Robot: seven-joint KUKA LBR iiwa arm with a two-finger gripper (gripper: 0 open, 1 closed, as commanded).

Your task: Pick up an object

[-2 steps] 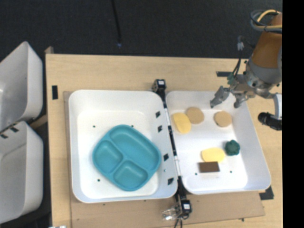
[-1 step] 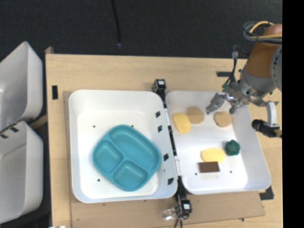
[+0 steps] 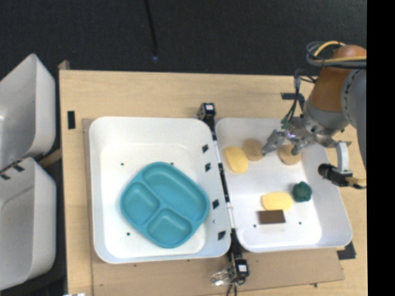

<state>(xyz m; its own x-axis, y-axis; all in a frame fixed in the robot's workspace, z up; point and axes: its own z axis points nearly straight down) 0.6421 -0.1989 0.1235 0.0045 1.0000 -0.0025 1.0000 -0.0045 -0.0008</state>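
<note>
Claw hangs low over the far part of the right bin, its grey fingers splayed apart; nothing sits between them that I can make out, so it holds nothing. Two tan, cookie-like discs lie right at it: one tan disc just to its left, touching or nearly touching the left finger, and a second tan disc directly below the claw and partly hidden by it. Which of the two the claw is aimed at cannot be told for sure; the second looks the likelier target.

Further left of the claw lies a pale yellow oval, close beside the first disc. Nearer the camera from the claw sit a yellow lozenge, a dark green round piece just to its right, and a brown block in front of them.

My guess is that these are toy foods: light, fairly stiff and smooth. A flat disc gives little height to pinch, so the fingers would need to straddle it across its width and close on the rim, low against the bin floor. Its neighbour is close enough to be nudged.

Well to the claw's left, the left bin holds a blue divided tray on the tabletop.
</note>
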